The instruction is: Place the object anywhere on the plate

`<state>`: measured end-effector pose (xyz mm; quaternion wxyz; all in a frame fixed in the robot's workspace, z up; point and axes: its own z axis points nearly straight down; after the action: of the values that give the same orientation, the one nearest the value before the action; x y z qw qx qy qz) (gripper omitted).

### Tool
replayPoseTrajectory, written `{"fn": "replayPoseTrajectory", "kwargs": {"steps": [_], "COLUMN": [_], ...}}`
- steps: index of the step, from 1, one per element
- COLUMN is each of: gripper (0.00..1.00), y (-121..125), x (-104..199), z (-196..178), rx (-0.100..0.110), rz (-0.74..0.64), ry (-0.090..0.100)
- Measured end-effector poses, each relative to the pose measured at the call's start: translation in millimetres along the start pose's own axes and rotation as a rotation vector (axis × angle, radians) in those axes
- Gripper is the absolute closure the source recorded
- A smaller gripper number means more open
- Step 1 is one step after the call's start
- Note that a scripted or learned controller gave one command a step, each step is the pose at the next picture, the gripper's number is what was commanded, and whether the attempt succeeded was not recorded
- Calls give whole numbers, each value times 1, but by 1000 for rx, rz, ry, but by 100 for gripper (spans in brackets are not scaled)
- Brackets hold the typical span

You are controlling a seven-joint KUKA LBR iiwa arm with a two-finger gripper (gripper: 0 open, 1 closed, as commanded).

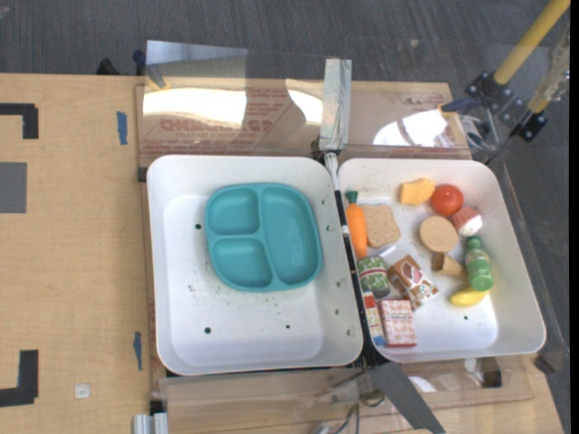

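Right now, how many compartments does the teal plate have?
3: the plate has one upper left, one lower left, one long along its right side.

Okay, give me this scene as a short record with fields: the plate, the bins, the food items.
plate: teal divided plate, three compartments, nothing on it
left bin: white bin, holds the plate
right bin: white bin, holds toy food
items: carrot, bread slice, tomato, red carton
task state: not yet done
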<state>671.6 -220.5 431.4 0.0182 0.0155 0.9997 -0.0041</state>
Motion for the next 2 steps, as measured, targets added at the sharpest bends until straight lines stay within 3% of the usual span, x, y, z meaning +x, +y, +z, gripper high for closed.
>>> {"fn": "replayPoseTrajectory", "kwargs": {"steps": [2], "gripper": [100], "y": [1], "x": [-4], "z": [-26], "rx": [6], "rz": [-2], "ry": [-24]}}
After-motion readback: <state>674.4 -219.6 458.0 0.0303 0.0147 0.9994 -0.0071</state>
